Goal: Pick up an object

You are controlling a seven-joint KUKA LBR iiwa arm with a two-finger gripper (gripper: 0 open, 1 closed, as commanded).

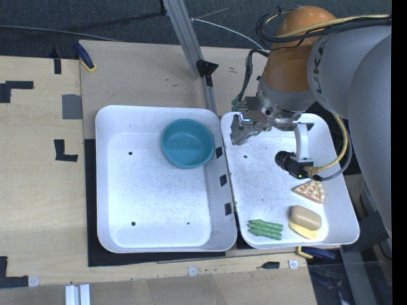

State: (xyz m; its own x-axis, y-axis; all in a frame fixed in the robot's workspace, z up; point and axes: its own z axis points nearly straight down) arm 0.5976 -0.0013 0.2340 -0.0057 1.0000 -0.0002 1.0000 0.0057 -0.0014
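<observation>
You see a bulky arm (362, 100) with smooth grey casing and a rounded orange band (294, 53) above its wrist. Black and yellow cables loop around it. Its gripper (243, 130) is dull grey metal beside a small black cylindrical fitting (289, 162).

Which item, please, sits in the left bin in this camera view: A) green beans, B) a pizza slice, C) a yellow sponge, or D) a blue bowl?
D: the blue bowl sits alone near the top right corner of the left bin, while the pizza slice, green beans and yellow sponge all lie in the right bin.
</observation>
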